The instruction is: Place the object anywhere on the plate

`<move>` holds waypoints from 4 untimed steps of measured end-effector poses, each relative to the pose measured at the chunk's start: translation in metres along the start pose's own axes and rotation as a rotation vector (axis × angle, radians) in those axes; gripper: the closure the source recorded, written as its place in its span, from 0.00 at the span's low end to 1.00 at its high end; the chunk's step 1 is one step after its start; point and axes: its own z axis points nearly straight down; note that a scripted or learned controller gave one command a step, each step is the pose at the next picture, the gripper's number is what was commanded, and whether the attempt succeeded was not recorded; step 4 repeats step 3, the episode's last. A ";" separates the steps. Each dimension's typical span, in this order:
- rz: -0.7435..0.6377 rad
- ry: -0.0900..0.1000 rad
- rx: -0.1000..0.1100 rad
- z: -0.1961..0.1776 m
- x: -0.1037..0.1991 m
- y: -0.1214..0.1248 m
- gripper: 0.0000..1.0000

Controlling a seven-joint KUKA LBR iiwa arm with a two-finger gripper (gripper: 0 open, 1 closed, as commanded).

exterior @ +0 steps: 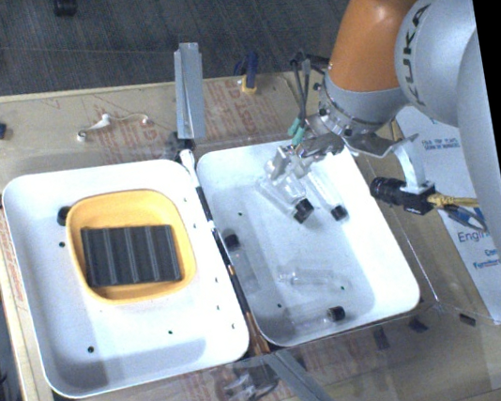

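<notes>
A grey arm with an orange band reaches in from three o'clock over a table (57,122) bearing two shallow white bins. Its pincer (317,209) hangs above the upper part of the right bin (388,286), its two clear fingers with dark tips set a moderate gap apart, nothing visible between them. The task's thing, a dark ribbed rectangular object (132,254), already lies flat in the middle of the yellow plate (123,204) in the left bin (57,351), toward nine o'clock from the pincer and well apart from it. Its long axis runs from nine to three o'clock. The ridge where the two bins meet stands between pincer and plate. Open plate rim surrounds the object on all sides, so the placing looks done.
</notes>
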 end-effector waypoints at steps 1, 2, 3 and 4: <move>-0.255 0.001 0.003 0.048 0.059 0.025 1.00; -0.425 -0.001 -0.001 0.050 0.157 0.052 1.00; -0.425 -0.001 -0.001 0.049 0.156 0.052 0.00; -0.425 -0.001 -0.001 0.049 0.156 0.052 0.00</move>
